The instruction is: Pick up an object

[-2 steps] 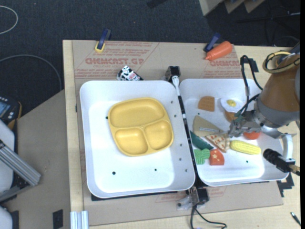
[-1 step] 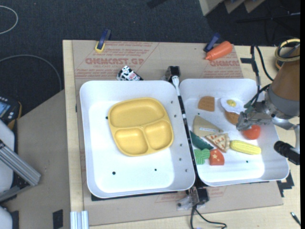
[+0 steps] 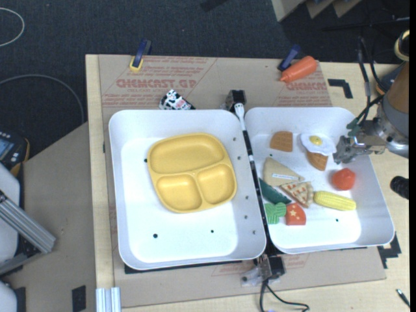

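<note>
Gripper: the gripper (image 3: pixel 346 149) hangs over the right side of the right bin (image 3: pixel 374 229), just above and to the left of the tomato (image 3: pixel 344 178); whether it is apart or together I cannot tell, and nothing shows between it.
Nearest pick: the red tomato lies alone on the bin floor just below the gripper, apart from its neighbours, so I judge it the likeliest target.
How to do it well: centre over the tomato before coming down, since a round thing will likely roll out of a grasp that lands off-centre; close across its widest part and lift straight up.
Close neighbours: the fried egg on toast (image 3: pixel 316 149) sits just left of the gripper, and the corn cob (image 3: pixel 335 201) lies just below the tomato; a drift either way could nudge them.
Bin wall: the right rim rises near the tomato, leaving less room on that side.
Further pile: a bread slice (image 3: pixel 282 141), a cheese wedge (image 3: pixel 281 172), a pizza slice (image 3: pixel 298 191), a green vegetable (image 3: pixel 274 212) and a strawberry (image 3: pixel 296 215) crowd the bin's left half, some touching.
Left bin: the left bin (image 3: pixel 130 233) holds a yellow divided plate (image 3: pixel 192 171), well apart from the work.
Outside: a toy carrot (image 3: pixel 299 69) lies on the board behind the bins.
</note>
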Controlling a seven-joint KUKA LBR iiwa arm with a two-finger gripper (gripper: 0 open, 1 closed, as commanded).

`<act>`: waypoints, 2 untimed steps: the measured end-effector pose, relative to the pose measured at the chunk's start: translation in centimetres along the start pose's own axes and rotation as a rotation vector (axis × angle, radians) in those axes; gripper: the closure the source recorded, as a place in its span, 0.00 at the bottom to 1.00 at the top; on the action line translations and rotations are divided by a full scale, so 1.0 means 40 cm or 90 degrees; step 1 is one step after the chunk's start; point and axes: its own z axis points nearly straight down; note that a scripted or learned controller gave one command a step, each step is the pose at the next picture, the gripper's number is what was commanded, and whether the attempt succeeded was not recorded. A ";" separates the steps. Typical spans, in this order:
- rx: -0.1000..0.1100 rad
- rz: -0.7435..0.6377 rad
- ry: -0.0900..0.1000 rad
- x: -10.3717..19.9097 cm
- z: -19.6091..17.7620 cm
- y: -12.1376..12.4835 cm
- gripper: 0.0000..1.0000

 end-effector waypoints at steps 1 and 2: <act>0.003 0.001 0.001 0.000 0.001 0.002 1.00; 0.003 -0.002 0.002 0.100 0.001 0.048 1.00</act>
